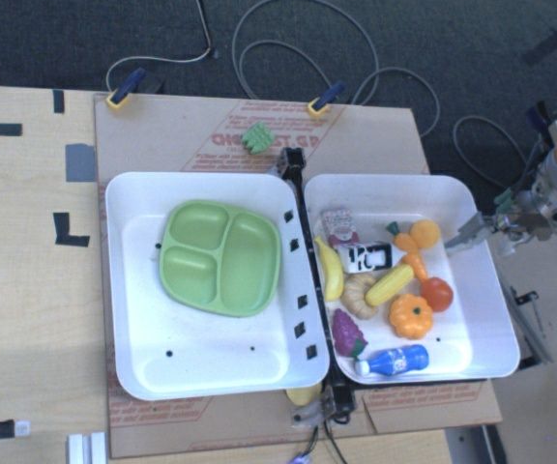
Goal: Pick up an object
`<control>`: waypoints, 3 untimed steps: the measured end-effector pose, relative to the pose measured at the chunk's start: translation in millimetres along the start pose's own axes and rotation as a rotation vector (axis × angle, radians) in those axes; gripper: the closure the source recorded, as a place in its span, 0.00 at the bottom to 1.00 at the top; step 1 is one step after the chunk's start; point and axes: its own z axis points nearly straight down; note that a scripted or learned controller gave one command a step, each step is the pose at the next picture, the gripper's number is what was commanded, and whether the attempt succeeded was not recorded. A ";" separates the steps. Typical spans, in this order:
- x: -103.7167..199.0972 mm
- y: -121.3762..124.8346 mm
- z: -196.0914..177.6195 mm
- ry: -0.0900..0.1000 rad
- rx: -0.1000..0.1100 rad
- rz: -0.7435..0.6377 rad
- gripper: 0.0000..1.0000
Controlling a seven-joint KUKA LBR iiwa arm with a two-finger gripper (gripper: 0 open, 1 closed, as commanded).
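Two shallow white bins are seen side by side on a brown board. The left bin [129, 288] is occupied by a green divided plate [221, 258], which lies flat toward the bin's upper middle with its three compartments facing up. The right bin [457, 196] is filled with small toy foods and packets. A yellow banana [331, 270] is laid along the bin's left wall, and just beside it a small black-and-white box [367, 256] is found, with a pink-and-white packet [339, 225] above it. A yellow corn cob [390, 285] is set at a slant in the middle, touching a tan peanut-shaped piece [360, 298]. An orange fruit [424, 233] is placed at the upper right of the pile, an orange carrot [415, 263] below it, and a red tomato [437, 294] just under that. An orange pumpkin [410, 316] is seen beneath the corn, a purple grape bunch [347, 333] near the lower left, and a blue-and-white bottle [395, 360] lying on its side along the bottom.

The gripper [467, 232] is seen at the right bin's right rim, reaching in from the right, near the orange fruit but apart from it. Whether it is released or clenched cannot be told, and nothing is seen held by it. A small green block [257, 139] is left on the board above the bins.
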 end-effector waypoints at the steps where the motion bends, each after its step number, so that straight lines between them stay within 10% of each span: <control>1: 2.0 67.8 169.5 -0.001 0.004 -0.002 0.00; 3: 47.7 144.9 166.2 -0.004 -0.007 -0.003 0.00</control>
